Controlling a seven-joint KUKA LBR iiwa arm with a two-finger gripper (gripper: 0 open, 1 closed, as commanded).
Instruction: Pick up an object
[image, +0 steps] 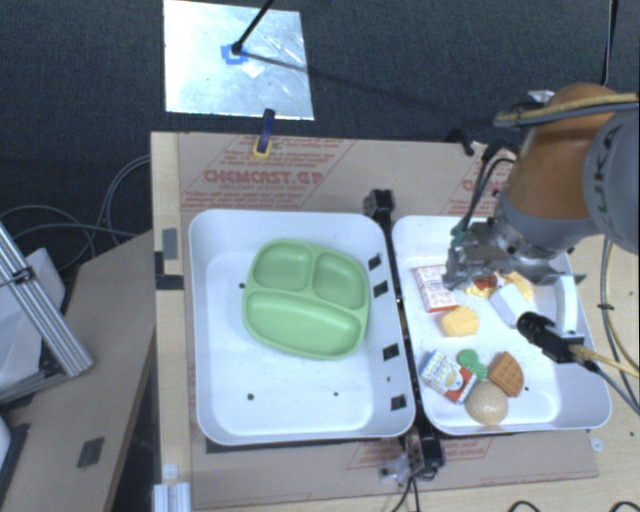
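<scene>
The right bin holds several toy food pieces. Among them are a red and white packet, a yellow wedge, a small printed carton, a green piece, a brown waffle and a beige ball. My gripper hangs low over the bin's back part, just right of the packet and above a red piece. A white block and a yellow piece lie partly under the wrist. Nothing is visibly held.
The left bin carries a green divided plate. A black clamp strip runs between the bins. A cable and a black fitting hang off the arm over the right bin's right side. Cardboard lies beneath both bins.
</scene>
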